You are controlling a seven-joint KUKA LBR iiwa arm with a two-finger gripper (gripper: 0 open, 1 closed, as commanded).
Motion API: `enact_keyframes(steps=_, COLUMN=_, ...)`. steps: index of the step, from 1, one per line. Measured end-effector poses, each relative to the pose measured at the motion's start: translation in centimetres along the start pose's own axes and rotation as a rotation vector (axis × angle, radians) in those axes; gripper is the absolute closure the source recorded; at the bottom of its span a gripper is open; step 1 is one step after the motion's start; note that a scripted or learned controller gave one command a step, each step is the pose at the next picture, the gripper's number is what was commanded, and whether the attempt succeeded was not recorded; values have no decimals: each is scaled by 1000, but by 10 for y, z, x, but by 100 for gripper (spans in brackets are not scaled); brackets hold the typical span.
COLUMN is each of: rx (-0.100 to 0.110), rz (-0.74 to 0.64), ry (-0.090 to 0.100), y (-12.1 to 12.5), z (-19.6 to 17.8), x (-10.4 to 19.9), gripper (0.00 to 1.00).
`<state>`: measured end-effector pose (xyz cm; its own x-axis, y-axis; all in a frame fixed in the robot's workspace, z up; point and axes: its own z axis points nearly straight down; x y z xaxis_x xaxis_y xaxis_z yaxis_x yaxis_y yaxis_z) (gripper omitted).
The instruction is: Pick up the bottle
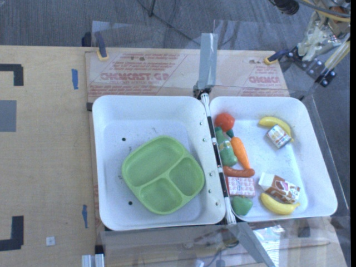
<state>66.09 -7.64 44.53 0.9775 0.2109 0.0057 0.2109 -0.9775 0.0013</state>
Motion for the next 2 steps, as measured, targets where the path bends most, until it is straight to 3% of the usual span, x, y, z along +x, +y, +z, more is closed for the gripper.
enact_keyframes(steps=2, rx=0, rz=6, ry=4, y=2, z=-20, x=1, gripper=100)
